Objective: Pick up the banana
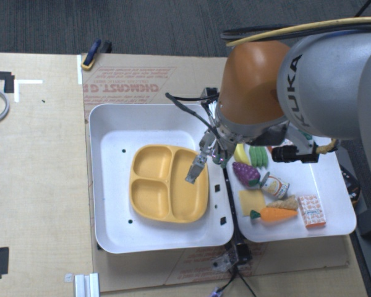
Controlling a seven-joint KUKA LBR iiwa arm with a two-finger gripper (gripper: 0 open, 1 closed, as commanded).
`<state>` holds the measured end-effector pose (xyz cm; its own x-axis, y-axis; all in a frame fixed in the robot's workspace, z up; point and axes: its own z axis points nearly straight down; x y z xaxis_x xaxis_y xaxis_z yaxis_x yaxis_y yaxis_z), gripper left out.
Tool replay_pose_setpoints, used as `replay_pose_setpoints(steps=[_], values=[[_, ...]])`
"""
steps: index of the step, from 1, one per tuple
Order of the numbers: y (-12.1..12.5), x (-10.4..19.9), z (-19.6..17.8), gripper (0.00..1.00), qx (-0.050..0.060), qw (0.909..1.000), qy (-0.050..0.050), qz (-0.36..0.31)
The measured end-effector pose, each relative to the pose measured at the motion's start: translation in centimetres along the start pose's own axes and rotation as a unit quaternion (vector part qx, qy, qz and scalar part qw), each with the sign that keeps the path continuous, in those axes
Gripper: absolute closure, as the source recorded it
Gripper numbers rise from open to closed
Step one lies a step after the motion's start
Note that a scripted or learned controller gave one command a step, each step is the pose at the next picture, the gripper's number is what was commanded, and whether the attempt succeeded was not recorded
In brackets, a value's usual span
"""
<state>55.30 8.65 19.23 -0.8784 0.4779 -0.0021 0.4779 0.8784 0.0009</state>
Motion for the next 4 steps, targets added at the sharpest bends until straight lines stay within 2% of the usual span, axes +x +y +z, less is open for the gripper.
replay_pose_setpoints(steps=[1,2,3,4], values=[[0.0,-5.6,0.0,0.00,0.000,0.9954,0.000,-0.096],[-1.5,-8.4,0.0,0.00,0.000,0.9893,-0.001,-0.146],[-0.2,-8.6,-0.1,0.00,-0.001,0.9713,-0.001,-0.238],[-1.5,-9.7,-0.1,0.00,-0.001,0.9541,-0.001,-0.299]])
